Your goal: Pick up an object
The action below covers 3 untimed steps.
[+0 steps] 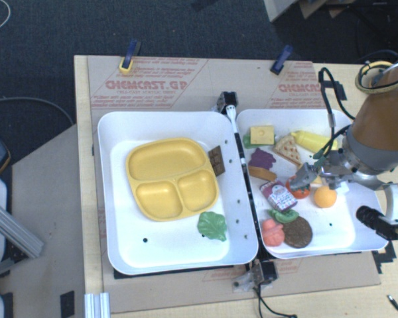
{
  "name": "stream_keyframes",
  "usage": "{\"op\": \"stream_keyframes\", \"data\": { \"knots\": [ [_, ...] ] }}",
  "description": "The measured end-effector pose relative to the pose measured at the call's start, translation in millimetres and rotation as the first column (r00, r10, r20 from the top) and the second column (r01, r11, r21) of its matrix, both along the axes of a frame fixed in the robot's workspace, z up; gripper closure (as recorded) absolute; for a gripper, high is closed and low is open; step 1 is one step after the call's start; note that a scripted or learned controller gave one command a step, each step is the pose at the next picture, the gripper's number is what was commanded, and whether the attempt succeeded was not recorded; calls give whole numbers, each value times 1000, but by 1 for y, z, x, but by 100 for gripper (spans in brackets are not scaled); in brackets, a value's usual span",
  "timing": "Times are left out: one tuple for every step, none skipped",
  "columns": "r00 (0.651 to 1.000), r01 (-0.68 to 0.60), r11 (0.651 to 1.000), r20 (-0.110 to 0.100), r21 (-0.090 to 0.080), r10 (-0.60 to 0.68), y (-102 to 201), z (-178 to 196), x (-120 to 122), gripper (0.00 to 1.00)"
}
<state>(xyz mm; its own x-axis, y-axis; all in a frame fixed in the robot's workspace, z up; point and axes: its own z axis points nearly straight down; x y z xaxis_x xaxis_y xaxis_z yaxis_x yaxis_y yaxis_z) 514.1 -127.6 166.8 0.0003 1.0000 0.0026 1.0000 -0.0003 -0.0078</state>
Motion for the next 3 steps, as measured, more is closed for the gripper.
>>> {"op": "stream_keyframes", "data": {
  "knots": [
    [1000, 0, 1000, 1, 0, 0, 4, -45, -7, 0],
    [1000, 0, 1000, 9, 3, 0, 6, -80, -4, 0],
    [1000, 0, 1000, 18, 2, 0, 6, -66, -2, 100]
  ]
}}
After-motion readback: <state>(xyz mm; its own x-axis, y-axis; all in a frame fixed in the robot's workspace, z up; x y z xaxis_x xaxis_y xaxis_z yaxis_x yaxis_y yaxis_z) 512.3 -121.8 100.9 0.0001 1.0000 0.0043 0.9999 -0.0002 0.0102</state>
